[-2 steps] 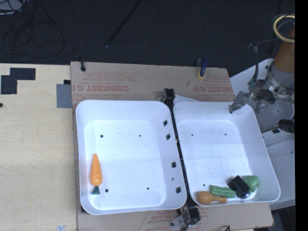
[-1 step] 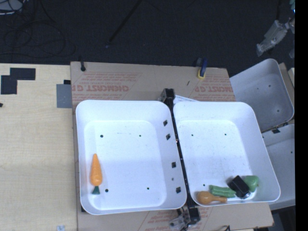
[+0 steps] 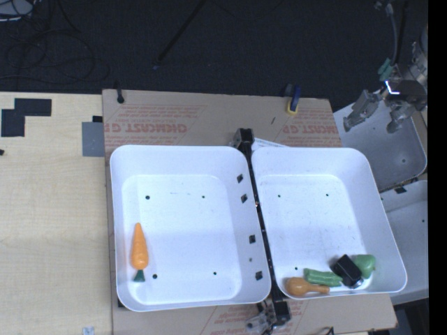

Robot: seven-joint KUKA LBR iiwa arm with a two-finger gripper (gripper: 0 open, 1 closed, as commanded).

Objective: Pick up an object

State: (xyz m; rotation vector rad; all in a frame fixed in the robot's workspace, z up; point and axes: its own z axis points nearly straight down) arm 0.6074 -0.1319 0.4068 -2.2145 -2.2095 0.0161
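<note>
An orange toy carrot (image 3: 139,247) with a small green stem lies near the front left corner of the left bin (image 3: 174,160). In the front right corner of the right bin (image 3: 314,160) several small things are huddled together: an orange gourd-shaped piece (image 3: 304,287), a long green piece (image 3: 322,278), a black block (image 3: 347,270) and a light green piece (image 3: 364,262). My gripper (image 3: 376,117) hangs beyond the back right corner of the right bin, off the bins. It is open, with nothing between its fingers (image 3: 353,117).
Both bins rest on a brown cardboard sheet (image 3: 209,121) with a black divider clamp (image 3: 245,139) between them. A blue-and-yellow clip (image 3: 294,100) holds the cardboard's back edge. A pale wooden bench (image 3: 49,215) lies to the left, and a grey plate (image 3: 401,152) to the right.
</note>
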